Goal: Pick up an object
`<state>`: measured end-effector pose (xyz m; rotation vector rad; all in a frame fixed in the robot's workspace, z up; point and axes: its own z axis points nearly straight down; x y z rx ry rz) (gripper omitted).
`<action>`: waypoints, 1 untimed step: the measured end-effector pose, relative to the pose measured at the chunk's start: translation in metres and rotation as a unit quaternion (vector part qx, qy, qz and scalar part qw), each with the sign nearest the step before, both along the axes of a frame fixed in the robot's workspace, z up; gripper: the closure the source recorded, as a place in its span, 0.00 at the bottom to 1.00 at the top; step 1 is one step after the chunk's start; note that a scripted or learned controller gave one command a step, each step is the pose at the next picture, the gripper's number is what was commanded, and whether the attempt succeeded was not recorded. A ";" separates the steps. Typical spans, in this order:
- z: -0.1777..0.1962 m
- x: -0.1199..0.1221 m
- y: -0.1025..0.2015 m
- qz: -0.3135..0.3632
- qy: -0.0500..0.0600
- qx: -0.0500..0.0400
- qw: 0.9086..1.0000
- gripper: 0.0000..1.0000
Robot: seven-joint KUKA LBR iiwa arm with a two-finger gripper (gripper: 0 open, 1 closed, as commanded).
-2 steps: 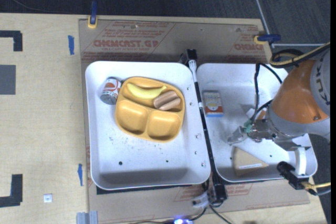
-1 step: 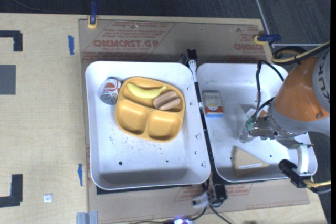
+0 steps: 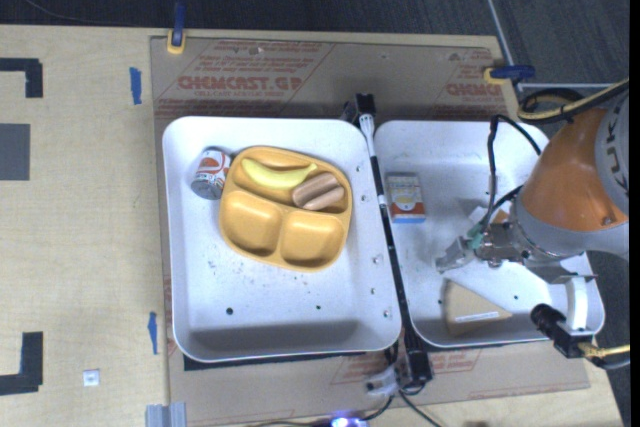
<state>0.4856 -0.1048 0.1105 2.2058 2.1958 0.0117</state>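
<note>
In the right bin my gripper hangs low over the white floor, on the grey and orange arm that comes in from the right. Nothing shows in its grasp. A tan wedge-shaped piece lies just below and to the right of it, near the bin's front wall. A small white and orange carton lies up and to the left of the gripper, close to the divider. The left bin holds a yellow divided plate with a banana and a hot dog, and a small can beside the plate.
Both bins rest on a cardboard sheet held by clamps at its back corners. A black cable loops from the arm over the right bin. The ridge between the bins runs front to back.
</note>
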 end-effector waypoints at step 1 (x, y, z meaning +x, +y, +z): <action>-0.021 -0.004 0.005 0.001 0.010 0.007 1.000 0.00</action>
